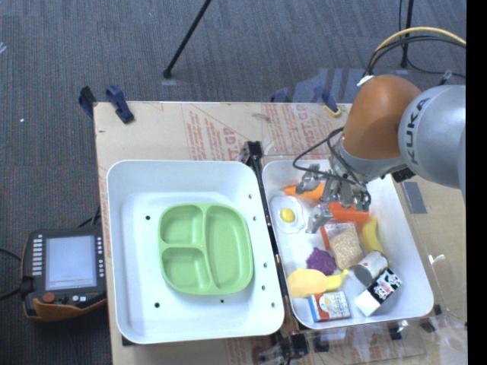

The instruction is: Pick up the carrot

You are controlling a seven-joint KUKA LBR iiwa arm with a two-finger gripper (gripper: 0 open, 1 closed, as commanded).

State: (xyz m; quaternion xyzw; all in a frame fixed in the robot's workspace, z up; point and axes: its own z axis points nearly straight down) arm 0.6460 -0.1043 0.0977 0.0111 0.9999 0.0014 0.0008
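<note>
The tool (332, 196) is hanging over the upper part of the right bin (415, 238), and the grey arm (426, 131) with its orange band is reaching in from the right. The carrot (304, 191) is lying in the upper left part of this bin, just beside the tool on its left; its orange body is partly hidden by the tool's metal parts. I cannot tell from this view if the tool is released or clenched, and nothing is seen between its parts.

In the right bin I am counting one fried egg (288, 214) just below the carrot, one orange block (348, 214) under the tool, one slice of bread (345, 247), one banana (371, 236), one purple piece (321, 261), one yellow soft toy (312, 282), one small carton with black and white spots (380, 289), and one small box with a picture (332, 305).

In the left bin (125, 242) one green tray (205, 248) with three compartments is lying. The two bins are standing side by side on the desk (198, 128). One handheld controller with a screen (67, 268) is sitting to the left of the desk.
</note>
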